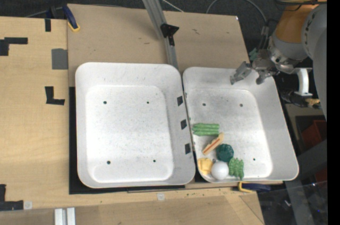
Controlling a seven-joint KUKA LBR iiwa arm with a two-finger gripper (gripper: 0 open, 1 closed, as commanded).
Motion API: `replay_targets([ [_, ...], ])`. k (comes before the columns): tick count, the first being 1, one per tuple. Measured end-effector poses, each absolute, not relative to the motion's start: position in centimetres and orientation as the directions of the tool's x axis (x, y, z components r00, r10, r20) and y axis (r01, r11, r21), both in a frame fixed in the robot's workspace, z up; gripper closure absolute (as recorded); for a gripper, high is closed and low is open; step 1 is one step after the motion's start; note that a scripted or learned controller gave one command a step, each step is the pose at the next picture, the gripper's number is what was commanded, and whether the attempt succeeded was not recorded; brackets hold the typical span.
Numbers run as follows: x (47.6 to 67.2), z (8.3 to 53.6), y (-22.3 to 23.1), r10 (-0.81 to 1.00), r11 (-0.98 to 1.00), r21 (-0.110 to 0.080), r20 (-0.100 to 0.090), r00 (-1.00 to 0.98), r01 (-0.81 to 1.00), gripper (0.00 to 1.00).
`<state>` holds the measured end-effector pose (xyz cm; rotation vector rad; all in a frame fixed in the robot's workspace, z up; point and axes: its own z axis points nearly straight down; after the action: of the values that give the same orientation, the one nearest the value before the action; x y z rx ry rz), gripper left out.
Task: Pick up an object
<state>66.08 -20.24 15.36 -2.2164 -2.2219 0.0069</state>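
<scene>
Wooden worktop [117,38] carries two bins; tool [249,76] over right bin [265,112] far edge, fingers spread, nothing between; toys [218,152] clustered near corner.

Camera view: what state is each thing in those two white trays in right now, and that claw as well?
Gripper: over the right bin's far edge, fingers apart, holding nothing.
Right bin: toys heaped in its near left corner.
Green strip: lying flat.
Orange stick: lying slanted, below the strip.
Dark green ball: resting beside the stick.
White ball: resting at the near rim.
Left bin: sitting flat.
</scene>
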Motion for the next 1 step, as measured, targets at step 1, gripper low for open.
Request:
replay_targets([
  [1,65.87,8.84,-20.22,1.000,0.002,-0.008,0.000,-0.002,1.000,0.00],
])
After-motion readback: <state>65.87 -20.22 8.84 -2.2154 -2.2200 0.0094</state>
